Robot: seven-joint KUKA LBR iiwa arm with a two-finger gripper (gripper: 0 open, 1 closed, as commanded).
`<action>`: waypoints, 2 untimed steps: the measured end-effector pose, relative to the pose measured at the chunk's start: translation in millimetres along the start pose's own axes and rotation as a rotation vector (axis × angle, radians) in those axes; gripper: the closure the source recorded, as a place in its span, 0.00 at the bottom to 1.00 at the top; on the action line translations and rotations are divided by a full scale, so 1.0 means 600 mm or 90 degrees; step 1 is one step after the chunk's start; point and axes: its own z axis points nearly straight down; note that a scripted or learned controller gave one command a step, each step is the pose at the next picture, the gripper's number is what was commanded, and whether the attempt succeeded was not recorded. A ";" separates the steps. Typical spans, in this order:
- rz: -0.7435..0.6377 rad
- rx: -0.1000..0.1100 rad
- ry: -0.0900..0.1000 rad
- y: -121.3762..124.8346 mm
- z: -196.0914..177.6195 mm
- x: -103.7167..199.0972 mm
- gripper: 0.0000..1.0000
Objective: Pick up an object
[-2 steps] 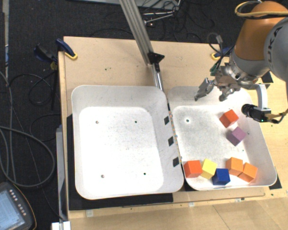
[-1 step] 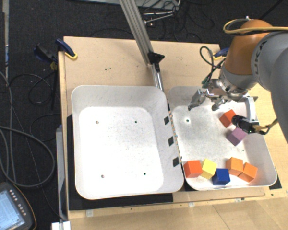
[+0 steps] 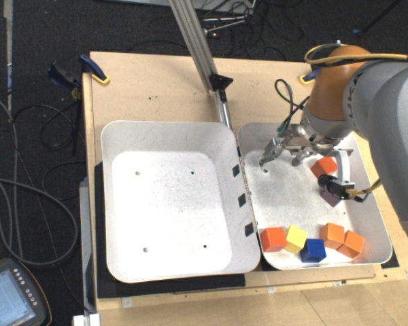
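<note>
My gripper (image 3: 280, 157) hovers over the upper part of the right bin (image 3: 285, 195), fingers spread and nothing between them. Just right of it lies a red-orange block (image 3: 324, 166), partly under the wrist, with a dark purple block (image 3: 331, 194) below that. Along the bin's front edge sit an orange block (image 3: 273, 238), a yellow block (image 3: 296, 238), a blue block (image 3: 313, 250) and two more orange blocks (image 3: 334, 233) (image 3: 353, 243). None of them touches the gripper.
The left bin (image 3: 166, 195) lies beside the right one, with black clips on the shared rim (image 3: 243, 199). A metal pole (image 3: 197, 43) slants in from the top toward the bins' junction. The arm's grey body (image 3: 387, 121) overhangs the right bin's right side.
</note>
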 end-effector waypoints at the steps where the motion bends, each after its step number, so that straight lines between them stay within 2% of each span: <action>1: 0.000 -0.004 -0.001 0.003 -0.023 -0.001 1.00; 2: -0.002 -0.007 -0.001 0.023 -0.111 -0.001 1.00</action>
